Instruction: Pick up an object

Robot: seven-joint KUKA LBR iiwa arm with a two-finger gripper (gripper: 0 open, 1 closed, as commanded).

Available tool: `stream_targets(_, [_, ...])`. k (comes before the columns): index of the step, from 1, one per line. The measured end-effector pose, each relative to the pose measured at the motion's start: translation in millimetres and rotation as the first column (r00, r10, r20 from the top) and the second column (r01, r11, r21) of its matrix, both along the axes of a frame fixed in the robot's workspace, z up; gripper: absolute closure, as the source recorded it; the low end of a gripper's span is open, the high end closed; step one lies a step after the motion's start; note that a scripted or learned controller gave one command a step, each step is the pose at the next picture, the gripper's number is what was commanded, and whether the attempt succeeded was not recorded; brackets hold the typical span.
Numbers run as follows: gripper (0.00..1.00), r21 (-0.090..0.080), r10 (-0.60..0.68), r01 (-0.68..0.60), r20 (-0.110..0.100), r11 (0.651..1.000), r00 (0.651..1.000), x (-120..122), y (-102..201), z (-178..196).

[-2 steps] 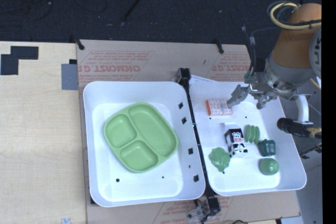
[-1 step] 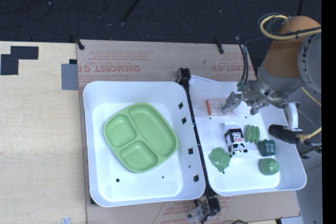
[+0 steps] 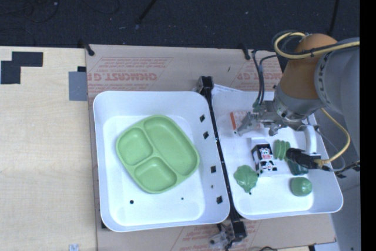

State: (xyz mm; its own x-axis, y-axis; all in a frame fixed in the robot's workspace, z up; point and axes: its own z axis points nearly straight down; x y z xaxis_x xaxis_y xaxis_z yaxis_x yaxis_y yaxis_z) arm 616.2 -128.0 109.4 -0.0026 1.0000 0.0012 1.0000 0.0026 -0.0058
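Gripper (image 3: 262, 122) low over right bin (image 3: 329, 200), upper part; finger state: cannot tell. Nearest pick candidate: black-white box (image 3: 264, 160), just below gripper toward near edge, long axis roughly near-far. Green lumps beyond.

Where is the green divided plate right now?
The green divided plate lies in the left bin, roughly centred, across the divider from the right bin holding the small objects.

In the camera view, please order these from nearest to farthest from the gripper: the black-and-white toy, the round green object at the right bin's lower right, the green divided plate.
From the gripper:
1. Black-and-white toy, just below it, right bin.
2. Round green object, lower right corner area.
3. Green divided plate, left bin.
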Motion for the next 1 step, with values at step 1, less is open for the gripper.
stream_targets(1, [1.0,0.0,-0.003,0.003,0.001,1.0,1.0,0.2,-0.9,13.0])
